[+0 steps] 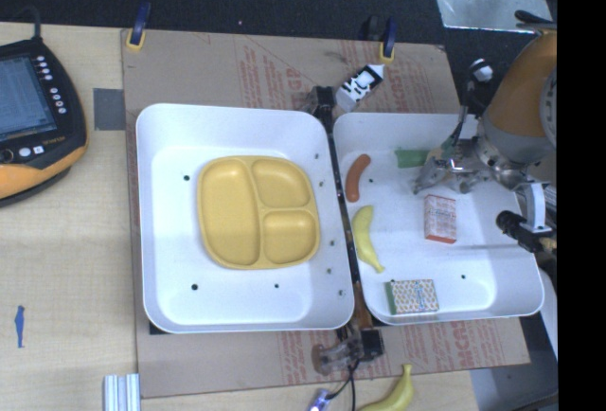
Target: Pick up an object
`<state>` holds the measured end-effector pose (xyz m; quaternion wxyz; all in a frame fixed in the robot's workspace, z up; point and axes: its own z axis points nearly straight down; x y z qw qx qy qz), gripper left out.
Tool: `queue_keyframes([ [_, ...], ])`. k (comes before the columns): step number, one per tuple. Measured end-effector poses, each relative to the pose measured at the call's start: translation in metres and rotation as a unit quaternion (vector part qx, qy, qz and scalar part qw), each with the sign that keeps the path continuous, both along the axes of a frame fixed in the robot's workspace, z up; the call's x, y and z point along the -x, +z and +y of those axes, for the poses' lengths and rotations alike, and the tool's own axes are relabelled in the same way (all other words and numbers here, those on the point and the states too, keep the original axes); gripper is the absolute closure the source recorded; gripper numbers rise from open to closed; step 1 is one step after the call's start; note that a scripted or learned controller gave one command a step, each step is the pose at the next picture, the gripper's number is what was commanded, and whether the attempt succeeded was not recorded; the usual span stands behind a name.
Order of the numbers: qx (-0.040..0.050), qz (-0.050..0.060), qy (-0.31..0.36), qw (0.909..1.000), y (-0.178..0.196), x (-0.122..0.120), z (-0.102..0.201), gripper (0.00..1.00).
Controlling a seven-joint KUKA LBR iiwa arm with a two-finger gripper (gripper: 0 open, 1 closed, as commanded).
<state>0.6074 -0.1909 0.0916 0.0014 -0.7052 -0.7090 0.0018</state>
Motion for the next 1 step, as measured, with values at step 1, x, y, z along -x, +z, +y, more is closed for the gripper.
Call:
queue_keyframes([
  [1,-0.0007,-0.001,-0.001,1.0,0.0006,-0.0491,0.0281,0.0],
])
